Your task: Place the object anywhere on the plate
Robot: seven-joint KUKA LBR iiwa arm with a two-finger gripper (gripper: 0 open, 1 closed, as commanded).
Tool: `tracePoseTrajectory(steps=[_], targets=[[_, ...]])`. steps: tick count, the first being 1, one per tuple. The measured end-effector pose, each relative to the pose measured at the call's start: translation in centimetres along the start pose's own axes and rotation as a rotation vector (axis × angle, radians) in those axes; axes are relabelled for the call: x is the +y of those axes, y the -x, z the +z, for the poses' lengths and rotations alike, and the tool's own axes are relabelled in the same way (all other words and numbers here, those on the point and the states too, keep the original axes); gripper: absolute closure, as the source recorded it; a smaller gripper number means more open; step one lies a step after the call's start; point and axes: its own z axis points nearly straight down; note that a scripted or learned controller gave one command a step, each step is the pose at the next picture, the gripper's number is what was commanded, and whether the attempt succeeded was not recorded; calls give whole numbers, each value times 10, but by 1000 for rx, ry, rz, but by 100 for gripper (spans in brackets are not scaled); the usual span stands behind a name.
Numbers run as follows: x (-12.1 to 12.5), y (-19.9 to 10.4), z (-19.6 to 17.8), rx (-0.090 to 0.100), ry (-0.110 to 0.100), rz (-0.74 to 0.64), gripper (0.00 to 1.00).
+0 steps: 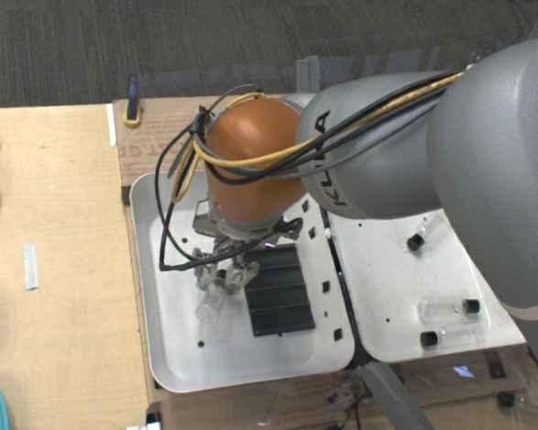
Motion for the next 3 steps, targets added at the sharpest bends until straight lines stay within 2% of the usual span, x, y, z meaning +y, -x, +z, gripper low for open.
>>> tracePoseTrajectory(steps=[1,2,3], targets=[[-31,27,-45,-2,-1,-155,100],[-38,34,-62,-3,-2,-166,100],[-2,-11,-92,-1,1,-497,100]])
